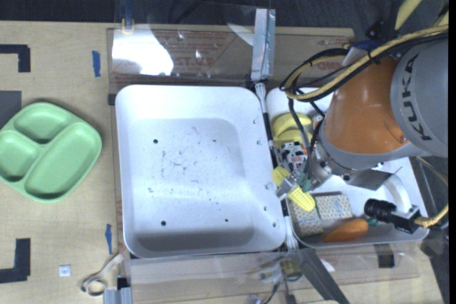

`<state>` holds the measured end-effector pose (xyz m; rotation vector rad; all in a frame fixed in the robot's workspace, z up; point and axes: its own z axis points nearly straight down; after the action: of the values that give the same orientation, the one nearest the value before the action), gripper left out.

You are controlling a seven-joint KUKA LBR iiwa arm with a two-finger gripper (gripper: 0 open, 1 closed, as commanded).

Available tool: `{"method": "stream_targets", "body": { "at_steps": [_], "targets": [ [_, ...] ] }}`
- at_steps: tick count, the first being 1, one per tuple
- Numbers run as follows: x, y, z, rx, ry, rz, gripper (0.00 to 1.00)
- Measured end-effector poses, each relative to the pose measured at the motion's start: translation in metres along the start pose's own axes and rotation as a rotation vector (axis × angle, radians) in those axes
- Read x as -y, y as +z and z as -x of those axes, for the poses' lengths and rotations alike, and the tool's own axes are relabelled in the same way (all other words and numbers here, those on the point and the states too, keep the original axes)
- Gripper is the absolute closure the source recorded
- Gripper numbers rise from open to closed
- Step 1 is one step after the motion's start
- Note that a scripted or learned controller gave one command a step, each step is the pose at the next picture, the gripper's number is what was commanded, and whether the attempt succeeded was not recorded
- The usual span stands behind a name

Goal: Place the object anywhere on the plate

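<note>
Arm (377, 107) is down over the right shallow white bin (399, 235), end effector (293, 185) low near its left wall. Yellow corn cob (302, 200) sits right at the tips, possibly gripped; can't tell how the end effector stands, too cluttered. Orange carrot-shaped item (347, 229) lies beside a speckled sponge block (331, 208). Green three-compartment plastic plate (48, 151) rests on the wooden bench (64, 238), far left, well apart.
</note>
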<state>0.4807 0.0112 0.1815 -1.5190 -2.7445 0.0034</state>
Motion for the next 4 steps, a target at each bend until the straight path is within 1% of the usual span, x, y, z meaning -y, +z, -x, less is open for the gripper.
{"method": "stream_targets", "body": {
  "at_steps": [1, 2, 3, 4],
  "targets": [
    [-0.017, -0.001, 0.045, 0.003, -0.246, 0.003, 1.0],
    [-0.078, 0.0, 0.016, 0.002, 0.271, 0.002, 1.0],
    [-0.078, 0.0, 0.016, 0.003, 0.271, 0.002, 0.0],
    [-0.08, -0.007, 0.016, 0.003, 0.27, -0.001, 1.0]
  ]
}}
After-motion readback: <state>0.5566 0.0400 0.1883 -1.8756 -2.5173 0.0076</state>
